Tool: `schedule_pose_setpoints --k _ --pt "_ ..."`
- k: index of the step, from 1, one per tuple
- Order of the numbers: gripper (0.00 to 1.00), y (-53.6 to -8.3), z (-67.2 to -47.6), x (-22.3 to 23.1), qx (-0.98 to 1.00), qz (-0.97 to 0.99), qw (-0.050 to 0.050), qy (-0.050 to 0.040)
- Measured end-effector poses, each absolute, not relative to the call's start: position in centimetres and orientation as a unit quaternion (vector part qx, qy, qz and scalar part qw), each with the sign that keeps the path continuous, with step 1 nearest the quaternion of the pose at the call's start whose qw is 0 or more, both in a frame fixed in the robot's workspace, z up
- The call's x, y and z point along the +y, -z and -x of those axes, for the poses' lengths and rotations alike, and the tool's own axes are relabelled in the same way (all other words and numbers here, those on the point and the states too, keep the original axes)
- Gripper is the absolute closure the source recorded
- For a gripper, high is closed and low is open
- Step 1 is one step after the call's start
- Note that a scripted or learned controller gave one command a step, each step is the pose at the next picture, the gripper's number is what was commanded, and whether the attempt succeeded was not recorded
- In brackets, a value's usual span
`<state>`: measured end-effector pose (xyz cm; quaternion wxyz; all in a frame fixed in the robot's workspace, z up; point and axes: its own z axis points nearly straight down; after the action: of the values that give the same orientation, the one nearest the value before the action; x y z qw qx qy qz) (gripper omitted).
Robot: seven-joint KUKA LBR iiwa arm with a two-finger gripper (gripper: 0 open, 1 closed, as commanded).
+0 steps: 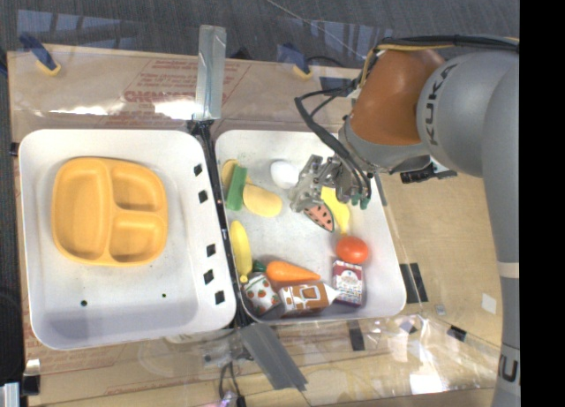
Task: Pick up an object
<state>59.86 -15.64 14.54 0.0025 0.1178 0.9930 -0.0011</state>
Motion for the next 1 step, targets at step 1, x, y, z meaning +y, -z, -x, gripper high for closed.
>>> schedule_pose_setpoints --k 1 --pt "1.00 -23.70 -61.45 -14.31 0.970 -0.242 0.003 0.0003"
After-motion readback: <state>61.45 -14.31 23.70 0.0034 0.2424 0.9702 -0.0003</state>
